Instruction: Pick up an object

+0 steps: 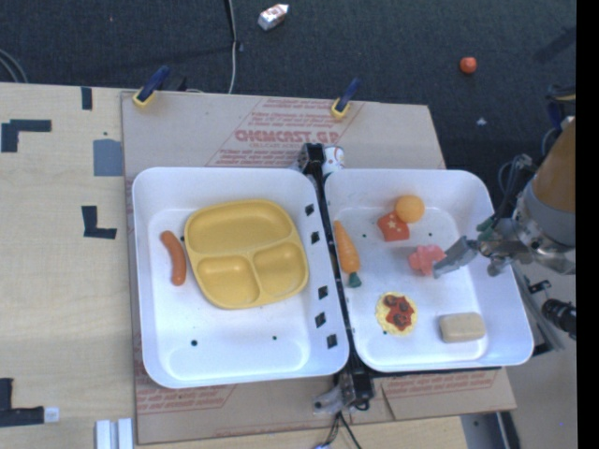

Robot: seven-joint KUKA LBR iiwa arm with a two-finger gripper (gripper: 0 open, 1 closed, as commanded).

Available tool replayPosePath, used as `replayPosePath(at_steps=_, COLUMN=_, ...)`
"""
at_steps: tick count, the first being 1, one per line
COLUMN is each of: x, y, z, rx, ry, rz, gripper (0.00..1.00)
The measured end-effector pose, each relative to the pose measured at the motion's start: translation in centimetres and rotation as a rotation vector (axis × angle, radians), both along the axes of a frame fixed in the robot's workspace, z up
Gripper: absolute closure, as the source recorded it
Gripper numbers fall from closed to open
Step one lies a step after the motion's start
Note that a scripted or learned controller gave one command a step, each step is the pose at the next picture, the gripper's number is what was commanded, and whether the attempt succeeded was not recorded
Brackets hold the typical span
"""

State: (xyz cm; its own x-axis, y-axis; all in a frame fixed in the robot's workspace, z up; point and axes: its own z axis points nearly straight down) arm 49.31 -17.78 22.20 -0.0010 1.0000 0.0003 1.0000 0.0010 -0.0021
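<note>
Divider (323, 251): my landmark between the bins.
Carrot (346, 248): lay just right of it.
Pink toy (426, 258): further right, my likely target.
My claw (447, 264): beside the toy; grip state unclear.

My arm (554, 195) is grey with an orange band above the wrist, dark cables run alongside it, and it ends in my gripper (456, 256), a grey metal assembly with slim grey fingers (453, 258).
</note>
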Motion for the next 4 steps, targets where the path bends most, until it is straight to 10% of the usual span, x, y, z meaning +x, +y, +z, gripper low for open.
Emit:
replayPosePath(at_steps=2, x=14.4, y=5.8, z=-14.0, rx=0.001, ry=0.003, rz=0.004, gripper=0.00)
replayPosePath(at_steps=3, x=14.3, y=5.6, z=-12.7, rx=-0.001, ry=-0.003, rz=0.002, gripper=1.00)
replayPosePath(at_steps=4, x=8.8, y=14.5, z=-1.0, rx=0.004, ry=-0.007, rz=0.009, gripper=1.00)
